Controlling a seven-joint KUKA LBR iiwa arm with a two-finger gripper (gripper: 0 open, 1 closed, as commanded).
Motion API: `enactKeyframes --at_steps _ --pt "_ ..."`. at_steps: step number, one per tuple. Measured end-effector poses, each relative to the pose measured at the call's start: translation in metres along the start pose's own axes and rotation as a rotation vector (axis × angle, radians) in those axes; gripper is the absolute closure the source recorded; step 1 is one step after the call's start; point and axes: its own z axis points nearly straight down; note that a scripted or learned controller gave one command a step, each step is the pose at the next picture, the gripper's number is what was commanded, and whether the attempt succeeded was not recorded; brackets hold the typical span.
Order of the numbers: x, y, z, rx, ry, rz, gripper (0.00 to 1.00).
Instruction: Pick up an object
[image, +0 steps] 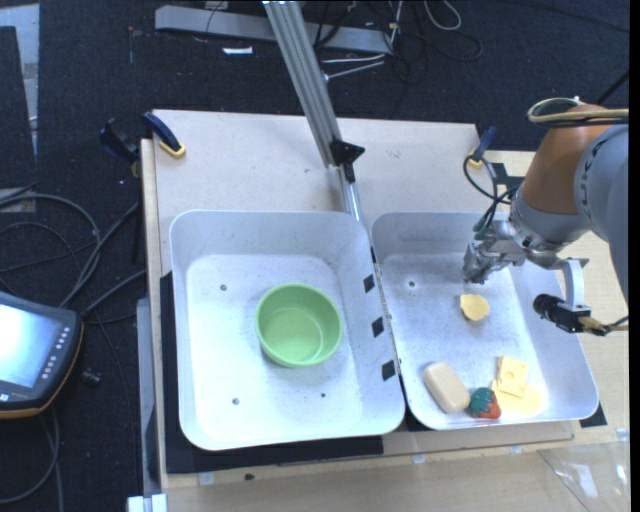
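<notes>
The pincer (478, 272) is seen low over the right bin (430, 250), hanging from the grey arm with its orange band (560, 170) that reaches in from the right. Whether the pincer is apart or together cannot be told from this slant, as its tips are dark and bunched against the white floor of the bin. Nothing is seen held between them.

Just below the pincer, toward the near edge of the tabletop (250, 160), a small yellow lump (475, 307) is lying on the bin floor; whether it is touched by the tips cannot be told, though a narrow gap seems to be kept. Farther toward the near rim, well apart from the pincer, three more things are gathered: a pale bread roll (446, 386) below and slightly left, a red strawberry (484, 403) with a green top just beside the roll, and a yellow cheese slice (516, 384) with holes below and to the right, lying against the strawberry.

Well to the left of the pincer, across the shared rims, the left bin (200, 300) is found, and a green bowl (298, 324) is set upright near its middle. A slanted metal pole (310, 85) is seen behind and to the left of the pincer.
</notes>
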Motion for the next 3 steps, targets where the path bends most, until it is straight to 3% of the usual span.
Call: enactKeyframes --at_steps 3 --pt "0.005 -0.01 -0.162 -0.005 -0.001 0.0 1.0"
